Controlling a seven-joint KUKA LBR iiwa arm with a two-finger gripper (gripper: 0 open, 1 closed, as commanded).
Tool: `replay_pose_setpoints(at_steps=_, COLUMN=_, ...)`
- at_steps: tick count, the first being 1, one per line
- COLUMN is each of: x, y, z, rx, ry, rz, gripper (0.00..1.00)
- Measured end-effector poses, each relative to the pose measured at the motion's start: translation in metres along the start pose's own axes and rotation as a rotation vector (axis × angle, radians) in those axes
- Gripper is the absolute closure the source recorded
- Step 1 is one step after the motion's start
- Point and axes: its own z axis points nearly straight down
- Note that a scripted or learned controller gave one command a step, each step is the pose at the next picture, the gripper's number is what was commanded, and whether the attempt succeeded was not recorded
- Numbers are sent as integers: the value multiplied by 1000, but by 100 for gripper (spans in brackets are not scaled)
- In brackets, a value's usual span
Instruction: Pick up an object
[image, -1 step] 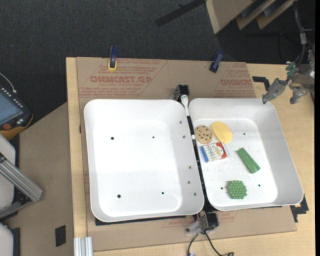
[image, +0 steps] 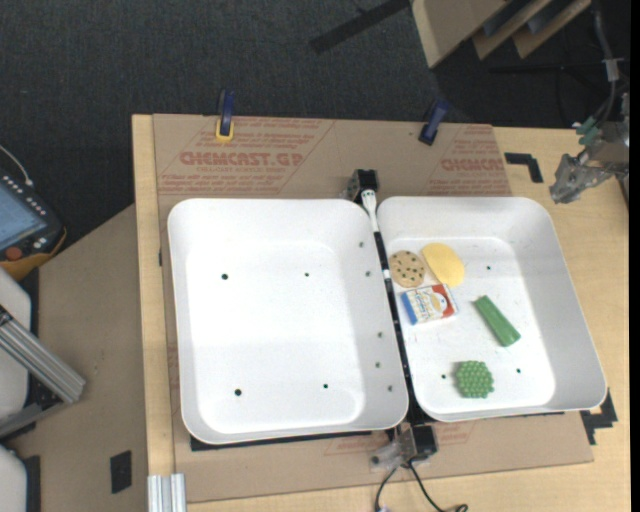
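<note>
The right bin (image: 560, 260) holds five small things, any of which would do for the pick. The green block (image: 496, 320) looks the easiest: a short, stiff bar lying flat in the middle-right of the bin, apart from everything else. Its long axis runs on a slant, from upper left to lower right in the camera view, so the natural hold is across its narrow width at mid-length. It is probably light and hard, unlikely to deform.

The green bumpy ball (image: 474, 379) sits near the bin's front edge, alone; it may roll if nudged. The yellow oval (image: 444, 264), the round cookie (image: 406, 267) and the small red, white and blue packet (image: 429, 303) crowd together by the bin's left wall, touching or nearly so, and all lie low and flat, which would make a hold harder. The packet tilts slightly, its long side roughly left to right.

The left bin (image: 200, 300) sits beside it on the tabletop (image: 150, 300). The gripper (image: 577, 178) hangs at the far right, beyond the right bin's rear corner, well apart from the objects; whether its jaws are spread or closed I cannot tell.
</note>
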Motion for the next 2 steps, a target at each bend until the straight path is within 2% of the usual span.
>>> replay_pose_setpoints(at_steps=1, x=16, y=29, z=-101, rx=-9, ry=-2, rz=-3, gripper=100)
replay_pose_setpoints(at_steps=2, x=75, y=-37, z=-85, rx=9, ry=6, rz=-3, gripper=100)
